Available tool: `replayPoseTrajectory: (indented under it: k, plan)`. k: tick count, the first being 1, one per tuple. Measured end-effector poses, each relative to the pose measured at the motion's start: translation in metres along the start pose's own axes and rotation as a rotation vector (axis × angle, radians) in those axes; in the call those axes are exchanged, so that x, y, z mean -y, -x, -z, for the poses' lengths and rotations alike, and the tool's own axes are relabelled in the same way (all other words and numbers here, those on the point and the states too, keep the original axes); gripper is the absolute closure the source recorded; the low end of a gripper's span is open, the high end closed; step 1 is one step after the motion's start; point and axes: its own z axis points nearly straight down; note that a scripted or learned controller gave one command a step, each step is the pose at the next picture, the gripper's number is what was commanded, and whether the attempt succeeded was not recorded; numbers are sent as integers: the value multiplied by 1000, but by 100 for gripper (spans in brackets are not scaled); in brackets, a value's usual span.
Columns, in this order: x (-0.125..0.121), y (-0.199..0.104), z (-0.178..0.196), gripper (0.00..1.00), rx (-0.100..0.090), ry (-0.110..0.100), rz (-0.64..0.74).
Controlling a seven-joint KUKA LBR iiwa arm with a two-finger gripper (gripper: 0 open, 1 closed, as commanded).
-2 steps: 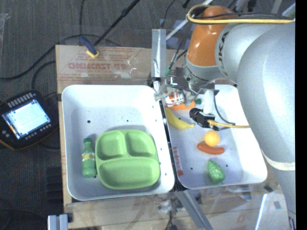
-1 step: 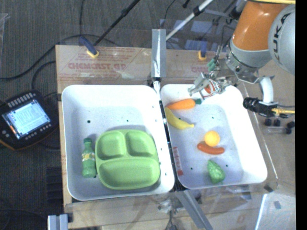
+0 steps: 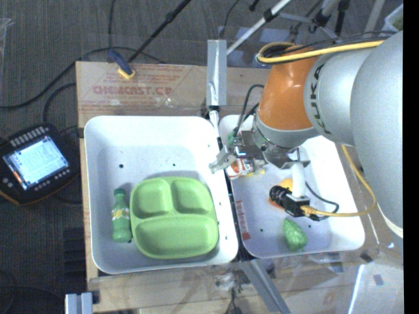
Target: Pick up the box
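From the camera view, the gripper (image 3: 237,157) is seen low in the right bin (image 3: 340,237), centre frame, over a partly hidden orange-and-white item, possibly the box (image 3: 243,167). Its grasp state cannot be told; lifting is judged undone. A green tray (image 3: 173,218) lies in the left bin (image 3: 105,142).

glossy plastic bins (image 3: 157,131) — matt green tray (image 3: 174,218)

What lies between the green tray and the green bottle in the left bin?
Nothing: the green bottle lies right against the green tray on its left side, seen in the camera view.
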Motion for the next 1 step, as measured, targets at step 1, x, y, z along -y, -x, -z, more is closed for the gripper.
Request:
replayPoseTrajectory:
  k: [1]
  plan:
    - [22, 33, 44, 100, 0, 2, -16]
